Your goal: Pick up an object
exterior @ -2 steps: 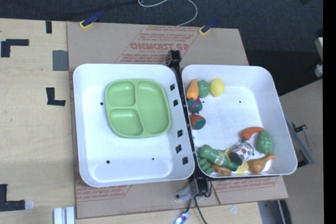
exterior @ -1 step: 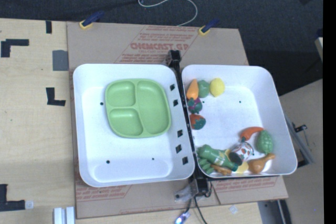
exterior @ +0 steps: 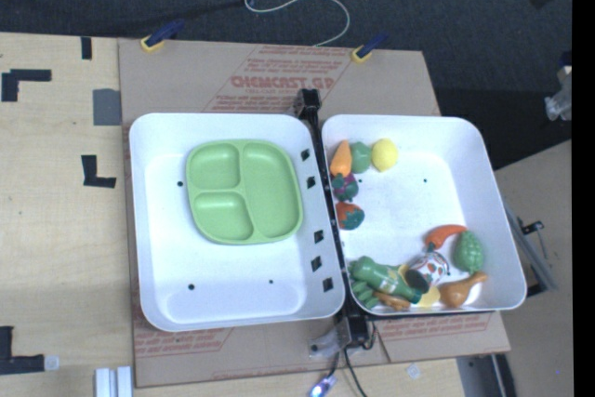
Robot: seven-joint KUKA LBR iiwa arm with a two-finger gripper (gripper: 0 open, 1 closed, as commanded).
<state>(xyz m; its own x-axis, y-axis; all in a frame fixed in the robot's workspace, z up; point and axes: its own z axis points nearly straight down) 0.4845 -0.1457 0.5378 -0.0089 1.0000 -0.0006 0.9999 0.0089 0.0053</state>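
The yellow ball (exterior: 384,154) lies at the far left of the right bin (exterior: 465,139), just beside a carrot (exterior: 340,157). More toys crowd the near edge. Step 1, choosing, is in hand; how wide my pincer stands I cannot tell. Next I must descend over 1 toy.

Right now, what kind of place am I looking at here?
Probably a robot test bench: two white bins clamped on cardboard, a green divided plate in the left one, toy food in the right.
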